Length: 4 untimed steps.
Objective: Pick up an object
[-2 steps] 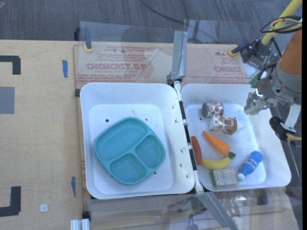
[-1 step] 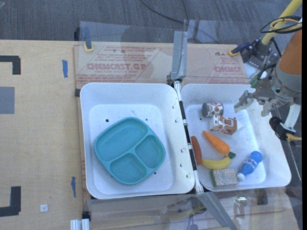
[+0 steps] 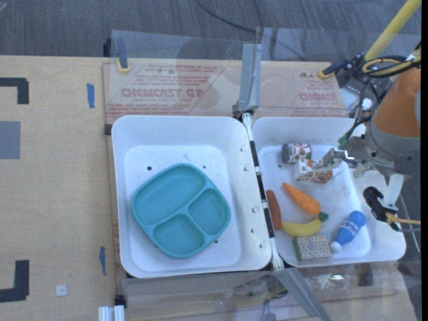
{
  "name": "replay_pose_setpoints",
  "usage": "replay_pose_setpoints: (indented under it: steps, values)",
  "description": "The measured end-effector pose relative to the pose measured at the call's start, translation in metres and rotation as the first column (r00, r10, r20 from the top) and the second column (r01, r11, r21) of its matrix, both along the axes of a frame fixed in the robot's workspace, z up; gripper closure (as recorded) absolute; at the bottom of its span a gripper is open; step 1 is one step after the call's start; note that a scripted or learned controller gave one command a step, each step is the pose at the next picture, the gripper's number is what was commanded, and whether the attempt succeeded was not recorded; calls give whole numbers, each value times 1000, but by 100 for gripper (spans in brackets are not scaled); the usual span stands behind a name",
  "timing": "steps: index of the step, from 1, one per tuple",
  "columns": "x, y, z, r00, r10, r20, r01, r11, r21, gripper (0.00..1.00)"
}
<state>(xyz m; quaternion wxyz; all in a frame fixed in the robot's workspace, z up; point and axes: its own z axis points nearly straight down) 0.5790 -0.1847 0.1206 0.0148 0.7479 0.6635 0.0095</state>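
Small patterned object [image 3: 314, 172] just beside the gripper [image 3: 332, 158], finger state unclear

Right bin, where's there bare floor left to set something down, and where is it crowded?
Bare patches in the right bin: the top strip above the can, and the floor between the carrot and the bottle. It is crowded along the bottom left, where the sausage, banana and sponge cluster.
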Motion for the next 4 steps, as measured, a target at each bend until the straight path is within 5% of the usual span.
replay_pose_setpoints:
  steps: [1, 2, 3, 4]
  values:
    - [-34, 38, -34, 998, 49, -27, -49, 999, 8, 0]
    - [-96, 87, -33, 992, 121, -25, -121, 993, 9, 0]
    - [-95, 85, -27, 993, 116, -26, -116, 993, 8, 100]
    - [-32, 122, 61, 996, 76, -39, -76, 997, 9, 100]
